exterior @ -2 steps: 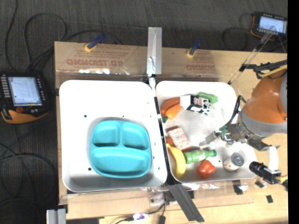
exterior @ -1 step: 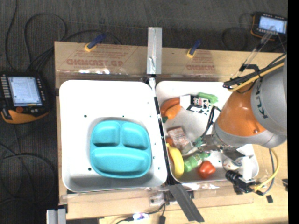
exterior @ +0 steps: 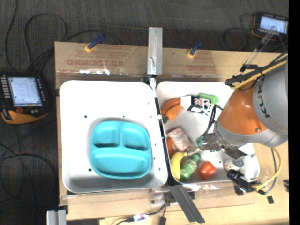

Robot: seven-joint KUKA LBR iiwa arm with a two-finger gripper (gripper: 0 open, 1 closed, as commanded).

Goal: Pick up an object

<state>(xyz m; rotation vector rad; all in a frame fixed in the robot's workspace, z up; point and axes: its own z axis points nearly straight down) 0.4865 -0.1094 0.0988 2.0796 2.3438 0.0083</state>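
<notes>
The right bin (exterior: 187,89) holds several objects. An orange piece (exterior: 171,108) lies at its far left, with a black-and-white box (exterior: 198,106) and a green item (exterior: 208,97) beside it. A pinkish packet (exterior: 178,138) sits mid-left. Along the near edge lie a yellow banana (exterior: 176,165), a green pepper (exterior: 189,168) and a red tomato (exterior: 207,170). My gripper (exterior: 207,142) hangs low over the bin's middle, just right of the packet and above the pepper and tomato. The orange band and wrist hide most of it, and nothing shows in its grasp.
The left bin (exterior: 79,102) holds a turquoise divided plate (exterior: 121,149). The divider wall (exterior: 158,121) between the bins runs close to the packet and banana. My arm covers the right bin's right half. Pendants and cables lie beyond the bench.
</notes>
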